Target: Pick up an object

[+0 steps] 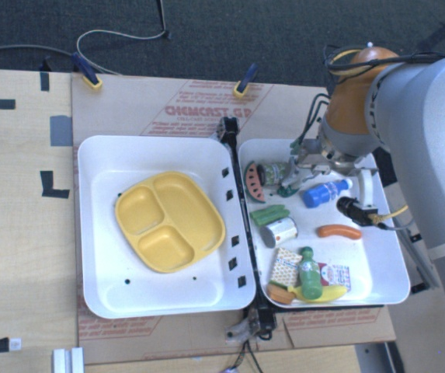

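The tool [298,169] hangs low in the right bin [393,274], at its far end, close over a cluster of small toy foods: a watermelon slice [254,183], a dark green piece [272,175] and a blue bottle [325,192] just beside it. Whether it is spread or pressed together I cannot tell. These look like light, rigid plastic, smooth and apt to slip. The bottle's round body would likely roll; gripping across its middle seems safest.
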Controlling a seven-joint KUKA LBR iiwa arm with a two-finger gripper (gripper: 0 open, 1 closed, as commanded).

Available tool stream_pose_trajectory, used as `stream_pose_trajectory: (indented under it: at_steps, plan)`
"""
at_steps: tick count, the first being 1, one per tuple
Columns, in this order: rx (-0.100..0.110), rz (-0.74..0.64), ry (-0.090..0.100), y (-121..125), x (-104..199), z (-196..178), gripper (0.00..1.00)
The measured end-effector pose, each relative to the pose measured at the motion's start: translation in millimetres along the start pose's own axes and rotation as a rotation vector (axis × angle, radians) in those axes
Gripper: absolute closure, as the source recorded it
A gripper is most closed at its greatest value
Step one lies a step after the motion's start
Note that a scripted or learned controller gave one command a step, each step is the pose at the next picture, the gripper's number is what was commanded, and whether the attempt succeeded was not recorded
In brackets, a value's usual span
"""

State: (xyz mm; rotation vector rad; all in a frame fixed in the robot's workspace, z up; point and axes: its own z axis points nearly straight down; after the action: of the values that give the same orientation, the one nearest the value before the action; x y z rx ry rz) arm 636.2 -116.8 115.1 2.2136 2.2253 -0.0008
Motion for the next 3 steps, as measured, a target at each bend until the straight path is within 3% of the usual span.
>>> stream_pose_trajectory:
  at_steps: [1,2,3]
  plan:
    - [0.002,0.0,0.0,-0.4,-0.2,0.5,0.0]
    - [0.002,-0.001,0.001,-0.3,0.6,-8.8,1.0]
    - [0.002,-0.001,0.0,-0.4,0.6,-8.8,0.0]
